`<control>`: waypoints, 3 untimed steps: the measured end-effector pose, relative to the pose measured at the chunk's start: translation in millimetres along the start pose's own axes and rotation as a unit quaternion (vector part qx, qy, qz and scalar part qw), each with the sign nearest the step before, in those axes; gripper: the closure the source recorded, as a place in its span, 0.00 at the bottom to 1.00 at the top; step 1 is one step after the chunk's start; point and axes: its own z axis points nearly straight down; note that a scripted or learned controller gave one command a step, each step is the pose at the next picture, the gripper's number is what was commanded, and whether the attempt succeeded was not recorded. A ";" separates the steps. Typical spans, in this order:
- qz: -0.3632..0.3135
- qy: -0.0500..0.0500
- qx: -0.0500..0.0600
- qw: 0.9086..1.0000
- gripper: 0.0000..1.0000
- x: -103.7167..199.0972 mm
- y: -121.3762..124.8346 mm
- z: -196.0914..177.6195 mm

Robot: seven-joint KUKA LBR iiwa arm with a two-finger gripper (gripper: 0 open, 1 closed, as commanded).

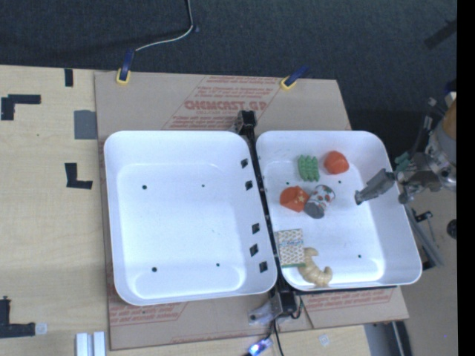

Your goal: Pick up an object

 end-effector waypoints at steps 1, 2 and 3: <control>-0.001 0.000 0.000 1.000 1.00 0.4 0.3 -9.8; -0.004 0.001 -0.002 1.000 1.00 70.2 16.7 -35.4; -0.006 0.001 -0.002 1.000 1.00 159.5 27.4 -72.5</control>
